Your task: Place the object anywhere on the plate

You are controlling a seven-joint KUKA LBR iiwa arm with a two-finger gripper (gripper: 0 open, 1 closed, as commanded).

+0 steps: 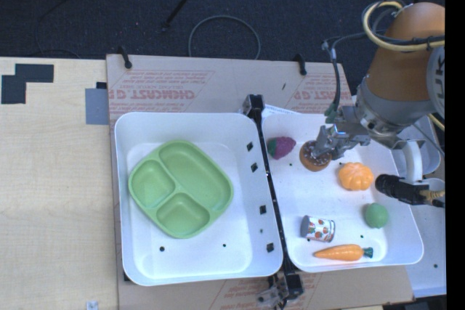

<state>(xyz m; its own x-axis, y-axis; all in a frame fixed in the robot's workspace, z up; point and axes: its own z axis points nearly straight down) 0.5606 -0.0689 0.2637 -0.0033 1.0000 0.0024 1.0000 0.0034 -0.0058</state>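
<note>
Five small things lie in the right bin around the gripper, which hangs low over a round brown object that looks like a cookie or doughnut. Whether the gripper is open or closed on that piece cannot be told from this angle, since the metal tips overlap its upper edge.

If the brown piece is the target, the step in hand appears to be the grasp. Doing it well probably means settling straight down so the tips straddle the disc across its width, closing firmly, and lifting clear of the divider before travelling to the green plate, which sits well off to the gripper's far side in the left bin.

The brown piece lies flat and looks nearly round, so it shows no clear long axis or heading; any approach angle should serve.

Just beside the gripper, toward the plate, is a purple vegetable; on its other side sits an orange pumpkin. Nearer the bench front lie a green ball, a small can and a carrot.
</note>
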